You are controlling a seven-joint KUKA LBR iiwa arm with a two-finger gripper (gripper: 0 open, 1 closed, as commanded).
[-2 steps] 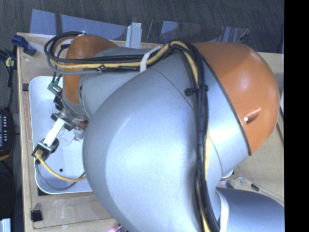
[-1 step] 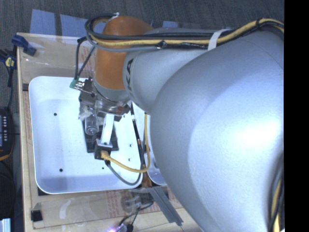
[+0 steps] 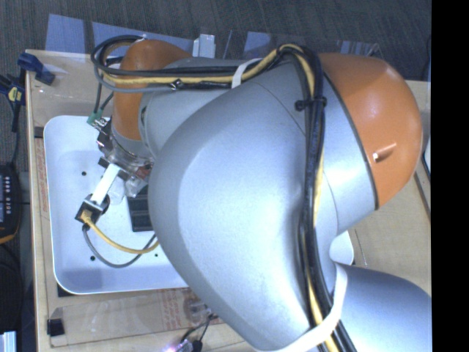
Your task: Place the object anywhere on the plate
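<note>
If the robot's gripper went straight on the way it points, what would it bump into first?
Probably the dark flat thing lying in the white bin, just below the gripper. The arm hides part of the spot, so depth is unclear; it might touch the bin's floor beside it instead.

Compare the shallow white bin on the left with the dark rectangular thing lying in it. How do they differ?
The shallow white bin is pale, wide and round-cornered; the dark rectangular thing is near black, far smaller and straight-edged. The bin is the container, while the dark thing lies flat on its floor. Both are partly hidden under the grey arm.
</note>
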